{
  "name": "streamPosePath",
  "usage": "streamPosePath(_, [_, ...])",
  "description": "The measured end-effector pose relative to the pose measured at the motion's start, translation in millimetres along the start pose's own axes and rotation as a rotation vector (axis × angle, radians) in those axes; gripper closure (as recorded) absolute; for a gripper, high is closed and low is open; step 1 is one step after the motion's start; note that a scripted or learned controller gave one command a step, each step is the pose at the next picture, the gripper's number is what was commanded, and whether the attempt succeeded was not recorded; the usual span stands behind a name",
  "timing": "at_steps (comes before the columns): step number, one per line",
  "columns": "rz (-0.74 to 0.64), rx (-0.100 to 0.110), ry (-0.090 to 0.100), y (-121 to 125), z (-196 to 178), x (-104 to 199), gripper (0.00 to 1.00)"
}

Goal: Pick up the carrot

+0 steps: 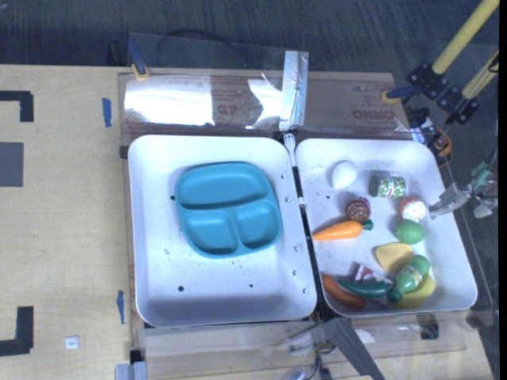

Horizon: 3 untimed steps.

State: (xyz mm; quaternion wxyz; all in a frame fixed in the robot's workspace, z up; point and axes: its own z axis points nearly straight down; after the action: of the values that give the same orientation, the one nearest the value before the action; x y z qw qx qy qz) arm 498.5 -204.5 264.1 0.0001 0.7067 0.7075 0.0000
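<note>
The carrot (pixel 341 230) is orange with a green top and lies on its side near the left wall of the right bin (pixel 317 182), tip pointing left. It lies free, with nothing touching it. A grey metal part that looks like my gripper (pixel 455 200) sits at the right rim of that bin. It is well to the right of the carrot and slightly higher in the view, beyond a red-and-white toy (pixel 413 209).
Around the carrot lie a white egg (pixel 343 174), a green can (pixel 388 186), a dark red berry (pixel 358 209), a green lime (pixel 410 231), a yellow piece (pixel 394 255) and a dark green vegetable (pixel 368 287). The left bin (pixel 150 236) holds a blue divided plate (pixel 228 208).
</note>
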Motion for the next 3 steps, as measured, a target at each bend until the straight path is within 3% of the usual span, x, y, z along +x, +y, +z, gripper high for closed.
streamPosePath(1, [-0.084,0.006,0.003,-8,111,61,0.00])
streamPosePath(2, [0.205,-0.006,-0.001,52,177,104,0.00])
streamPosePath(3, [0.238,-0.004,0.000,103,178,108,0.00])
